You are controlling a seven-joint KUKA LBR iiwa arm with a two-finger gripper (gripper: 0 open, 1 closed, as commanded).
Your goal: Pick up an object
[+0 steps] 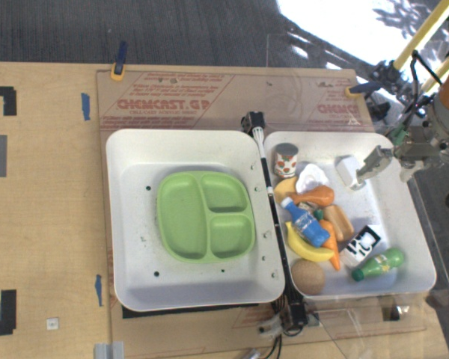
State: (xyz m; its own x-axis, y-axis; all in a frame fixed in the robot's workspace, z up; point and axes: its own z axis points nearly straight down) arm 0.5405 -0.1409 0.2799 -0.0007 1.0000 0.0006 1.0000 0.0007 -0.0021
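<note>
The claw [370,164] hangs over the far right part of the right bin [419,223]; how far it is open I cannot tell, and nothing shows between its tips. The objects lie left and nearer — a banana [308,245], a blue bottle [307,225], a green bottle [376,264]. The left bin [127,200] holds a green tray [206,215].

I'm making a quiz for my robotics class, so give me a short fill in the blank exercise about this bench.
1. The green divided plate lies in the ____ bin.
2. The plate has ____ compartments.
3. The banana is coloured ____.
4. The green bottle lies in the ____ bin.

Missing words: left; three; yellow; right
</note>
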